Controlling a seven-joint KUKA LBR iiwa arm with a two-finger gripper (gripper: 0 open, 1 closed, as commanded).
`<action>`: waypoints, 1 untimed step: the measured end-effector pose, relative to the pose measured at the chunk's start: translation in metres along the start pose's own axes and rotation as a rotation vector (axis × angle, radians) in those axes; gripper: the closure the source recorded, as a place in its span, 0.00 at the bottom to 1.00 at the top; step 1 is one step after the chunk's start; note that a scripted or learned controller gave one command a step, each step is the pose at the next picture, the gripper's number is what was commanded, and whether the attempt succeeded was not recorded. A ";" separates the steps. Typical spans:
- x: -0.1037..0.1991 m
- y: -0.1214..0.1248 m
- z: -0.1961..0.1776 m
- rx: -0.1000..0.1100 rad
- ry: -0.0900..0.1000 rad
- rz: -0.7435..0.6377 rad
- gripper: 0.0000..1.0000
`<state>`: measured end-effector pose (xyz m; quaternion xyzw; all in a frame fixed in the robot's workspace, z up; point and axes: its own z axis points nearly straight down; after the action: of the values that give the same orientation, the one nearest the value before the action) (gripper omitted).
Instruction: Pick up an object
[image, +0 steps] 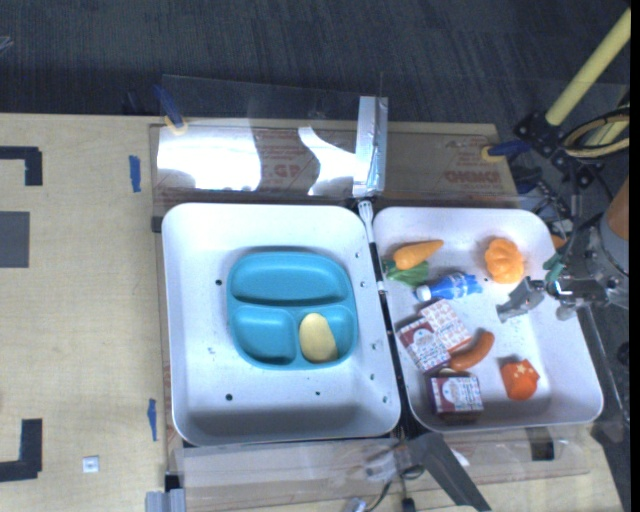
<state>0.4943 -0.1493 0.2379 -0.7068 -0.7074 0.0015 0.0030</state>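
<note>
The right bin (575, 345) holds a carrot (415, 253), an orange fruit (504, 259), a small blue-capped bottle (449, 288), two red-and-white cartons (432, 335) (457, 392), a sausage (472, 350) and a red tomato-like piece (519, 378). My gripper (542, 303) hangs over the bin's right side, just right of the bottle and below the orange fruit. Its two fingers stand apart, open, with nothing between them. The tomato-like piece lies below it.
The left bin (190, 300) bears a blue divided plate (290, 300) with a yellow potato-like object (318, 337) in its lower right compartment. A clear plastic panel (260, 150) stands behind the bins. Cables and a yellow pole (590, 65) sit at the upper right.
</note>
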 end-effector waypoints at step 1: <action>0.049 0.011 0.137 -0.007 -0.002 -0.177 0.00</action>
<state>0.5044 -0.1001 0.1006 -0.6414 -0.7672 -0.0006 -0.0001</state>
